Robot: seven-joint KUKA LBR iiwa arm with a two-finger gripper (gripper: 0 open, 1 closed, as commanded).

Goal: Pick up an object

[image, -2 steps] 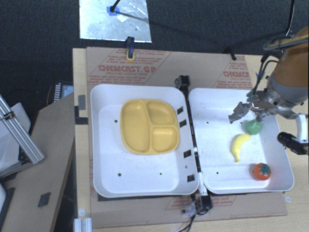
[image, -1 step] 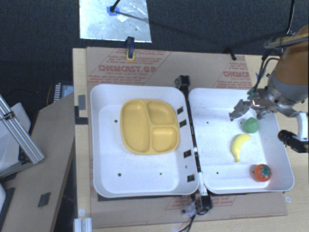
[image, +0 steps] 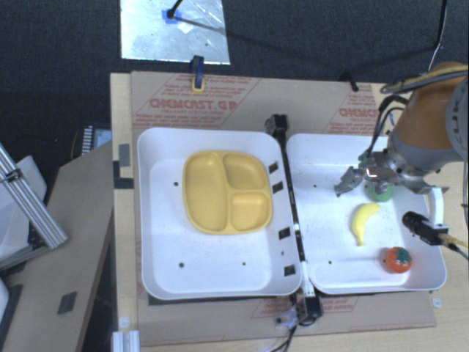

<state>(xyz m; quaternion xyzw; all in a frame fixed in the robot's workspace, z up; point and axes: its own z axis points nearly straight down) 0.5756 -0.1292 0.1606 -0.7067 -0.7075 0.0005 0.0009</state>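
Banana (image: 364, 221) beside tomato (image: 396, 259) (green object (image: 380, 192) under arm).

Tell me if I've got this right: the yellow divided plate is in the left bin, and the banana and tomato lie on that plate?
Not quite. The camera view shows the banana and tomato in the right bin; the yellow divided plate is in the left bin.

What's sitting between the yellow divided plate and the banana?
In the camera view, the black divider where the two bins meet lies between the yellow plate and the banana, then bare white floor of the right bin.
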